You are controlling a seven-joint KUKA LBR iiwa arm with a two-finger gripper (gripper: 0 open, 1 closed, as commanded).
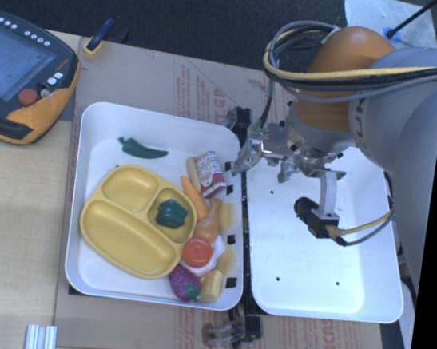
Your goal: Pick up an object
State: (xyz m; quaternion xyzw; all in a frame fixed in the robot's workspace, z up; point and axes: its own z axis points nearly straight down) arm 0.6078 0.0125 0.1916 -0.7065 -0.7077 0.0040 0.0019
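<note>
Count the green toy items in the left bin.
2: a green pepper lying on the bin floor near the back wall, and a dark green vegetable in the yellow tray's small compartment.

Pretty clearly a robotics lab: teach pendant (18, 77) parked on the worktop (2, 220), cabled grey arm (391, 97), two white bins (87, 191) on cardboard.

Bright even light, soft shadows, slight blur
</note>
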